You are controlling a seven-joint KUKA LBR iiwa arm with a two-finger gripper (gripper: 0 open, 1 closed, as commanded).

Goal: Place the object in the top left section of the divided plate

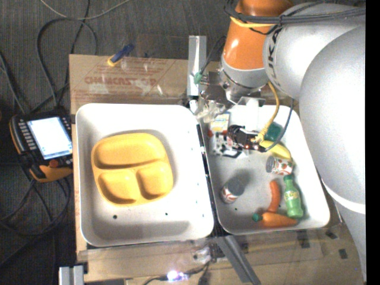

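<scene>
The yellow divided plate (133,166) lies in the left bin (89,218), with one long section across its far side and two smaller ones nearer me; all sections are bare. My gripper (218,130) hangs over the far left corner of the right bin (249,177), just right of the wall between the bins. A small colourful carton (220,122) sits right at the gripper; whether it is held is unclear. The right bin also holds a tipped can (229,193), a second can (279,166), a banana (281,152), a green bottle (292,198), a red sausage (273,195) and a carrot (276,219).
A teal item (272,133) lies by the yellow cable in the right bin. A cardboard sheet (127,82) with a blue-and-yellow tool (120,54) sits behind the left bin. A handheld pendant (44,140) rests left of the bench. The big grey arm covers the right side.
</scene>
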